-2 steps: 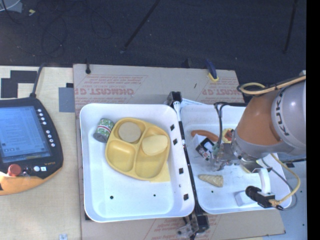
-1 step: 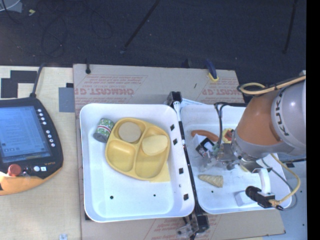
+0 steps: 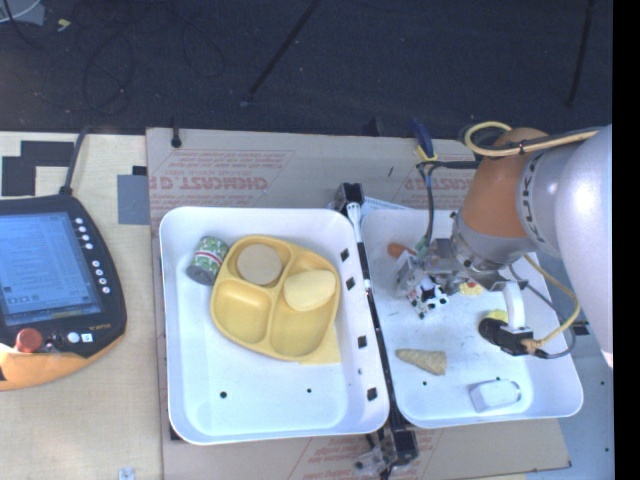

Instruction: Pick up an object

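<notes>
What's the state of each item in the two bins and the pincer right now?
yellow tray: flat in left bin, round item and oval item in two compartments
green-patterned roll: on its side, against the tray's left edge
tan wedge: flat on right bin floor, untouched
white block: lying near right bin's front edge
pincer: low over right bin, holding nothing visible

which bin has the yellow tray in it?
The left bin: the yellow divided tray lies in it. The right bin holds small loose items, with the pincer above.
</notes>
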`<state>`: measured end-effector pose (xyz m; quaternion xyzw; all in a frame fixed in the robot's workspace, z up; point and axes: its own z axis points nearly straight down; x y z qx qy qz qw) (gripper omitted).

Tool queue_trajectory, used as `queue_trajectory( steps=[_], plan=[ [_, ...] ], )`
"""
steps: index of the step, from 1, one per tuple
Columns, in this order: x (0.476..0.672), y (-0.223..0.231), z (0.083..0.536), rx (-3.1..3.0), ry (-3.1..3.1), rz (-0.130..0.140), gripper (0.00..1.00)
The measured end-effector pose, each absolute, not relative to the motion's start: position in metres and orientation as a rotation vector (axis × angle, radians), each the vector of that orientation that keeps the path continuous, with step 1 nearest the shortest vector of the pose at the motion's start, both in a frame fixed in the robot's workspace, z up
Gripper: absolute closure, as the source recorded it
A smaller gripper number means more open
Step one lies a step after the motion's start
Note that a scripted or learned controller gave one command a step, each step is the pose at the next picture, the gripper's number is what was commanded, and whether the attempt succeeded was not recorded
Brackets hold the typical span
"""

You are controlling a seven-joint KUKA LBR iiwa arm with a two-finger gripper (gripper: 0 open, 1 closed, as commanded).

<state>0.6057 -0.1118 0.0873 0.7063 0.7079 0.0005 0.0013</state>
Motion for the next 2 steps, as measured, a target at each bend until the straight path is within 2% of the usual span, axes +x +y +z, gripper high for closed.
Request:
queue_trajectory(
  steps=[1,2],
  plan=[
    [0.603,-0.112,0.100,2.222,2.221,0.002,1.00],
    [0.571,-0.054,0.193,2.217,2.226,0.005,1.00]
  ],
)
